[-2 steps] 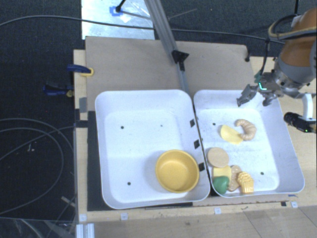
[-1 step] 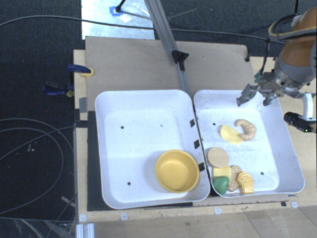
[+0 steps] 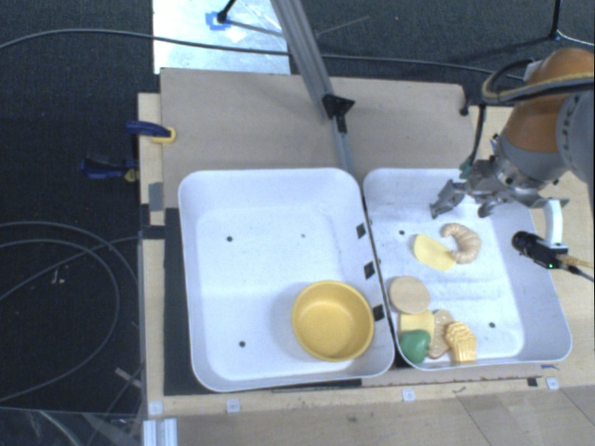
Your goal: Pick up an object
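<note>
- Far left, off the surface (image 3: 251,124), a blue clamp (image 3: 104,166) and a yellow-tipped clamp (image 3: 153,132) grip the board's left edge, well left of the left bin.
- The left bin (image 3: 232,221), white and shallow, holds a yellow bowl (image 3: 333,320) sitting upright in its lower right corner, mouth up, close to the wall shared with the right bin.
- A grey metal pole (image 3: 302,40) slants down from the top of the view and ends at a black bracket just above the gap between the two bins.
- The right bin (image 3: 521,333) carries all the small objects.
- Near its lower left corner sit a round tan disc (image 3: 409,295), a yellow block (image 3: 416,321) just below it, and a green piece (image 3: 415,345) touching the block's lower edge.
- Beside those, towards the bin's middle, a ridged yellow piece (image 3: 460,342) stands with its long axis running up and down the view, touching a tan piece (image 3: 440,328) on its left.
- Higher up, a flat pale yellow piece (image 3: 433,252) lies with its long axis slanting down to the right, touching a curved, ribbed tan object (image 3: 462,240) that arches like a hook, open side facing down-left.
- No writing or label can be read on any item.
- The gripper (image 3: 465,199) hovers over the right bin's upper part, just above the curved object; its dark fingers (image 3: 445,199) stand apart with nothing between them.
- The orange-banded arm (image 3: 548,110) enters from the right.
</note>
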